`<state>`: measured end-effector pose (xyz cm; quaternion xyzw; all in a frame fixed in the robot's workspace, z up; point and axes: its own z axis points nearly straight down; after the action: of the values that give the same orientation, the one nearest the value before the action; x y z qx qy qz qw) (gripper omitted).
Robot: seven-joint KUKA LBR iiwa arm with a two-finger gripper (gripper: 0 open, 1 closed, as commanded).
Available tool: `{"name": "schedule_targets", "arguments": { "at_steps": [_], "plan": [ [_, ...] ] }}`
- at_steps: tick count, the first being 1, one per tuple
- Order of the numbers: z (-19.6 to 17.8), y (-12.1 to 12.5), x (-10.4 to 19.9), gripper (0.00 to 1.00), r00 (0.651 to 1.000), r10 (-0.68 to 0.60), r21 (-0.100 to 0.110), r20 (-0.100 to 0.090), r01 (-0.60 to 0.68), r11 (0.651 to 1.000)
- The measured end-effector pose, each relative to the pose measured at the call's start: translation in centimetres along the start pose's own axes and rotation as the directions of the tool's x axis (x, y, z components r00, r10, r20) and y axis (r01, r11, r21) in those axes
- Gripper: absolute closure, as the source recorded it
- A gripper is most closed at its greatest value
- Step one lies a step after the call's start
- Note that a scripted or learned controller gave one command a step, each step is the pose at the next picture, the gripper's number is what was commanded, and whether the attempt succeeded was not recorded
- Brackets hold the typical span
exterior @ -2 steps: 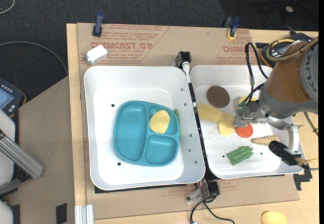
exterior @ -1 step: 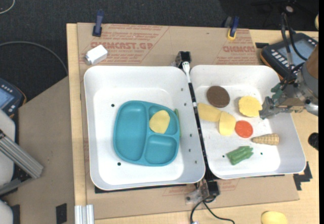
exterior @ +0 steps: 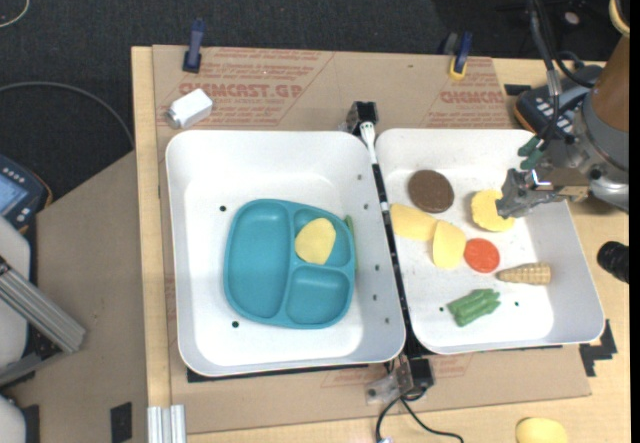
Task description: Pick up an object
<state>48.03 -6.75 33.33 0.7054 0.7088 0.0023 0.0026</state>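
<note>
My gripper (exterior: 518, 193) hangs low over the right bin (exterior: 570, 316), right at a yellow round piece (exterior: 487, 212) near the bin's right wall. Close by lie a brown round cookie (exterior: 431, 190), two yellow wedges (exterior: 411, 222) (exterior: 448, 244), a red-orange disc (exterior: 481, 255), a tan waffle cone (exterior: 526, 275) and a green vegetable (exterior: 472, 306). In the left bin (exterior: 200, 331) a teal divided plate (exterior: 262, 266) carries a yellow oval piece (exterior: 315, 240).
The grey arm (exterior: 605, 131) enters from the right edge above the right bin. A white block (exterior: 190, 108) and two blue clamps (exterior: 193, 46) (exterior: 459, 54) sit on the cardboard behind the bins. A yellow object (exterior: 538, 430) lies off the board at the bottom right.
</note>
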Motion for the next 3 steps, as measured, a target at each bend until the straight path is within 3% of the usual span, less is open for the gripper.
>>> {"name": "schedule_targets", "arguments": {
  "at_steps": [1, 2, 3],
  "plan": [
    [-7.7, 0.1, 6.4, 1.00, 1.000, -0.001, -0.002, -0.001, 0.001, 1.000],
    [0.0, 0.2, 12.4, 1.00, 1.000, -0.001, 0.015, -0.001, 0.001, 1.000],
    [-14.3, 0.1, 8.1, 1.00, 1.000, 0.007, -0.009, 0.000, -0.007, 1.000]
  ]
}}
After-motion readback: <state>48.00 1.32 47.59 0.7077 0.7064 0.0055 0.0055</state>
